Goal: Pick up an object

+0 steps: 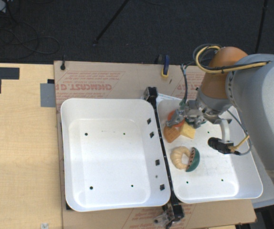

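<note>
The grey arm (254, 97) reaches in from the right and bends down over the far part of the right bin (225, 187), with its orange band (225, 58) above the wrist. The gripper (184, 116) sits low at the bin's far left corner, just above a small cluster of things. The wrist and its cables cover it from this angle, so I cannot tell whether it is set wide or narrow, or whether it has hold of anything.

Directly under and beside the gripper lie an orange piece (171, 134) and a pale yellow block (189, 132), touching each other. The gripper hides the far edge of both. A small reddish patch shows at the gripper's left side, too small to tell whether it belongs to the orange piece. Nearer the camera, apart from those two, lies a cream rounded thing (178, 156) with a dark green curved piece (193, 160) against its right side. Their shapes are blurred, and what they are cannot be made out.

The left bin (109, 105) stands beside the right one, and small black clips (157, 162) run along the seam between them. Both bins rest on a cardboard sheet (96, 82) with red printing, which lies on the pale wooden worktop (17, 151). The right side of the arm is cut off at the frame edge.
</note>
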`<action>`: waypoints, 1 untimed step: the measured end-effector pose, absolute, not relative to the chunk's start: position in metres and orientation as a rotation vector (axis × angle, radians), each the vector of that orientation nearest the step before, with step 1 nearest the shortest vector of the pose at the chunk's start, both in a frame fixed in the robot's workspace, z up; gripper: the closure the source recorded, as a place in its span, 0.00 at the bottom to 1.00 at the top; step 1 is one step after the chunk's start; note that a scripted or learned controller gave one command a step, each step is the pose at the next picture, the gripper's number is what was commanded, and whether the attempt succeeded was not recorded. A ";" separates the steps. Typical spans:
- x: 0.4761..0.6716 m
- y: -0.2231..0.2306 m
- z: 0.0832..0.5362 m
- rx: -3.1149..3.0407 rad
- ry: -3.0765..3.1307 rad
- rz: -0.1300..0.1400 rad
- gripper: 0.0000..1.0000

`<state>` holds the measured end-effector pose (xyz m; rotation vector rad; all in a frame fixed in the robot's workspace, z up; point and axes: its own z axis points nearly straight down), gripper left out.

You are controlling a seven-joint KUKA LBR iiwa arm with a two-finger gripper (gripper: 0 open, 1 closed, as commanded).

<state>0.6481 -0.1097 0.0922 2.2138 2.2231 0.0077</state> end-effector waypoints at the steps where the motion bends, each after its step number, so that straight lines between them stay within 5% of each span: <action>1: 0.650 -0.109 0.107 2.206 2.219 0.017 1.00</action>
